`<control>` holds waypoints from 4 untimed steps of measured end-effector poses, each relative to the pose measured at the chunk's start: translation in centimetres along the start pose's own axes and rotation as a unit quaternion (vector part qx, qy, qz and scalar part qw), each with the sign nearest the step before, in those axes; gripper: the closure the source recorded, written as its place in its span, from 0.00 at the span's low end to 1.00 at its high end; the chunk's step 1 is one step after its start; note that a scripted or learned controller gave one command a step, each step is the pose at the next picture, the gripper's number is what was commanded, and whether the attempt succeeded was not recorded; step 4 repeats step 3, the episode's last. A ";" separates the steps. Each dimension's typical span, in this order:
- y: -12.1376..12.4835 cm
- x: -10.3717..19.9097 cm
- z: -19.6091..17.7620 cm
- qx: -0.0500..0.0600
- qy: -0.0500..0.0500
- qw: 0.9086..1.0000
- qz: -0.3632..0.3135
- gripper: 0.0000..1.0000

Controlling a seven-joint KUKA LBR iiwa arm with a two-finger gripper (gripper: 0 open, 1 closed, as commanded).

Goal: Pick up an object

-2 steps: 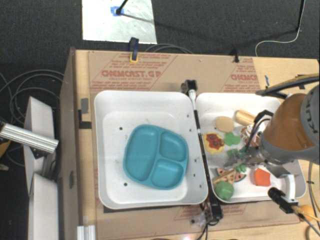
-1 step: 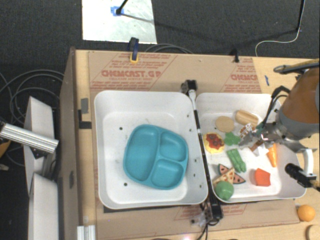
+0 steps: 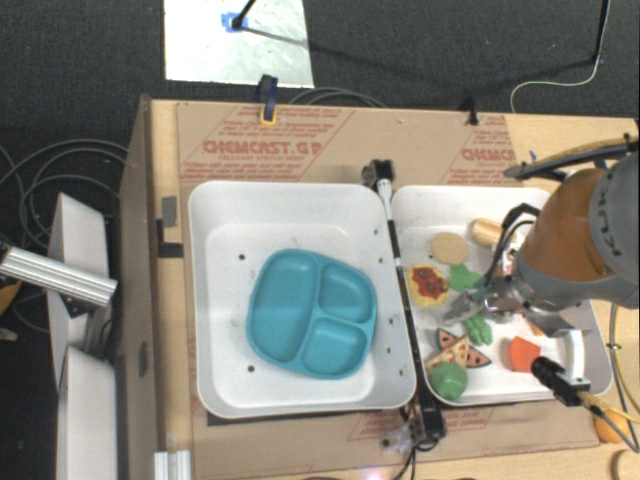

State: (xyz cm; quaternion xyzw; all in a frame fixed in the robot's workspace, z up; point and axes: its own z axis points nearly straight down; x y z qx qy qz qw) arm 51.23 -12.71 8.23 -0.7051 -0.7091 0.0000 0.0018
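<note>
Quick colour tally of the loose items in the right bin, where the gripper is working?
Green: 3, at and
Tan: 2, a disc and a cylinder
Orange: 1
Pizza-patterned: 2, a round and a slice
Total: 8

Arm (image 3: 600, 243): rounded grey housing with a broad orange band (image 3: 565, 230) above the wrist. A thin black cable (image 3: 512, 220) loops along the band's left side. The wrist section (image 3: 548, 290) is grey. The pincer (image 3: 478, 305) is metallic grey, its detail too small to resolve.
</note>
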 end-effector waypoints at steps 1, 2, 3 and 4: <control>-2.7 -0.7 -0.2 -0.001 -0.001 1.000 0.003 0.00; -2.4 -0.7 -1.3 -0.004 -0.002 1.000 0.002 1.00; 3.7 5.9 -12.5 -0.009 -0.001 1.000 -0.004 1.00; 3.7 5.9 -12.5 -0.009 -0.001 1.000 -0.004 1.00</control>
